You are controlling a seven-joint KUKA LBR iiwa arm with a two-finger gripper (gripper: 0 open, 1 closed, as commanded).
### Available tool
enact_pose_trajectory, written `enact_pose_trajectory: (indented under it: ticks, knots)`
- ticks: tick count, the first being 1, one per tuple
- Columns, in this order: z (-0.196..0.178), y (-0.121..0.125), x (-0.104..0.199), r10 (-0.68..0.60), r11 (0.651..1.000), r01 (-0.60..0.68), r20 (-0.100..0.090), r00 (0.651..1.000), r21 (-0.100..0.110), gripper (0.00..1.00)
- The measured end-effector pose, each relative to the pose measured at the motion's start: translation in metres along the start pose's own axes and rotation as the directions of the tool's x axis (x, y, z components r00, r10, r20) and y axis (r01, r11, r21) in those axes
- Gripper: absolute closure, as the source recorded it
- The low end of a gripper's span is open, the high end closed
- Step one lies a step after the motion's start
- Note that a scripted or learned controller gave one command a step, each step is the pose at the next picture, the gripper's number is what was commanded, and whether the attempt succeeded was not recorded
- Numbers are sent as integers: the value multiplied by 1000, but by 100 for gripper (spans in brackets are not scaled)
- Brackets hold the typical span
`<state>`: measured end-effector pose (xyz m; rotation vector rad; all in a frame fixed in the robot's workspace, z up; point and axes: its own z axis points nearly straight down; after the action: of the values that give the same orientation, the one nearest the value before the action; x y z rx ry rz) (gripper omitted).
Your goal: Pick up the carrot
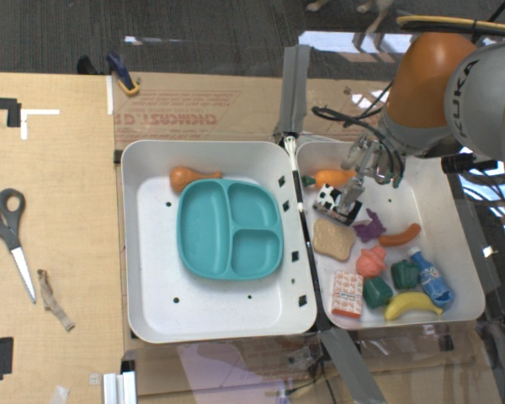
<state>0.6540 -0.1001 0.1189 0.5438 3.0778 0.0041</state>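
Observation:
The carrot (332,178) is a small orange piece with a green tip. It lies at the back left of the right bin (454,251), close to the wall shared with the left bin. My gripper (348,212) hangs over the right bin just in front of and to the right of the carrot, beside a black-and-white toy (325,197). The carrot lies free on the bin floor, apart from the gripper. The wrist and its cables cover the bin's back right part.
Around the gripper lie a bread slice (333,238), a purple toy (370,225), a red-orange sausage (400,236), green pieces (376,291), a banana (412,306) and a carton (347,295). The left bin (143,251) holds a teal divided plate (231,228) and an orange drumstick (189,176).

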Motion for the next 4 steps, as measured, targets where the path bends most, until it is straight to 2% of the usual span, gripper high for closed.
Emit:
enact_pose_trajectory:
  ticks: [1,2,3,4]
  knots:
    - [24,4,9,108,994,-108,-9,994,6,0]
    - [25,2,16,356,935,-355,-9,935,9,0]
    - [23,-6,6,633,774,-633,-8,774,13,0]
    - [18,-6,10,629,777,-629,-17,777,29,100]
